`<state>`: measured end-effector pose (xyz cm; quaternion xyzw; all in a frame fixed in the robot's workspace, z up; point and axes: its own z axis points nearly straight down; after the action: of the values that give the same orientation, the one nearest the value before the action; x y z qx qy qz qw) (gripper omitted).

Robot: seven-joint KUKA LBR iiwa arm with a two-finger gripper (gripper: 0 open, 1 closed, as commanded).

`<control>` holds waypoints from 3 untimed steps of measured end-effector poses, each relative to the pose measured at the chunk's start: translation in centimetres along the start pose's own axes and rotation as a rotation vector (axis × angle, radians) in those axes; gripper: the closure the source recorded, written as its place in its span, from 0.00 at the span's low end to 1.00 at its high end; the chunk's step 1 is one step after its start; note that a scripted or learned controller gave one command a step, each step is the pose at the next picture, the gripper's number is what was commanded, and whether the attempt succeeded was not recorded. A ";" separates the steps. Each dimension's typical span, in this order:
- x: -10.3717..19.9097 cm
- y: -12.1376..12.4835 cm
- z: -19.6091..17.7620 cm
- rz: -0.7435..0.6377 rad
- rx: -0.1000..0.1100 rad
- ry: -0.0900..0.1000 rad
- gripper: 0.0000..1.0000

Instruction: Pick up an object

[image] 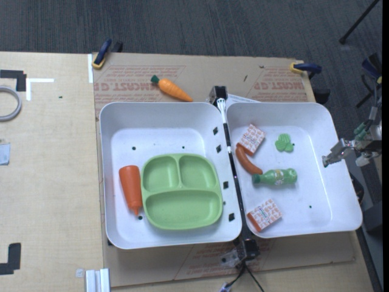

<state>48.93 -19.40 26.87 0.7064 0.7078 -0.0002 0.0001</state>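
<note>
While the end effector (333,159) hovers at the right bin's (316,215) right edge, I cannot tell its state.

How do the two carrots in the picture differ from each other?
The small carrot lies on the cardboard behind the bins; the large carrot lies in the left bin, beside the green plate. The small one has a green top and lies slanted; the large lies lengthwise. Both are orange.

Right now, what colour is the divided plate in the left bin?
Light green, camera view.
</note>
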 end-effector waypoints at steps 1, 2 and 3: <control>3.5 7.7 5.5 -0.010 -0.001 -0.001 0.00; 7.1 13.1 17.2 -0.084 -0.010 -0.001 0.00; 7.1 13.0 16.4 -0.083 -0.006 -0.001 1.00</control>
<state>61.93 -12.31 10.47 0.6765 0.7364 0.0015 0.0025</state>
